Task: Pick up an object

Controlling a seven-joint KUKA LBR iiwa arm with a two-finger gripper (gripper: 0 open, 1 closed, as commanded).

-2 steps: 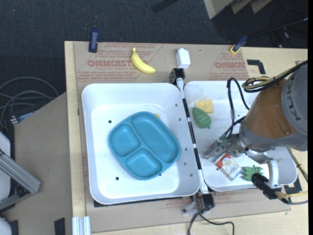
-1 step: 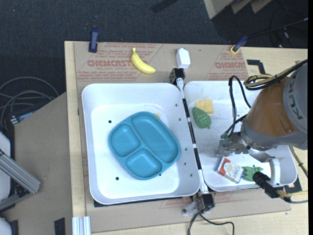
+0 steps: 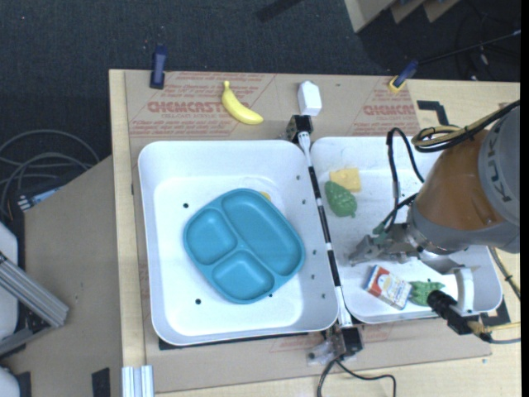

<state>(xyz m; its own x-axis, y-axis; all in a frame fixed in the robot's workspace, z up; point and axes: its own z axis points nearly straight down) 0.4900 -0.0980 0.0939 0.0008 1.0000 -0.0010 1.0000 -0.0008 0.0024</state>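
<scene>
The small red-and-white box (image 3: 387, 286) lies at lower right, long axis slanting down-right, just below the jaws (image 3: 368, 251); their opening I cannot tell.

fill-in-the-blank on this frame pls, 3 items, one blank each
1. The blue divided plate lies in the ____ bin.
2. The yellow banana lies on the bench, ____ both bins.
3. The small box lies in the ____ bin, near the gripper.

Missing words: left; outside; right
</scene>
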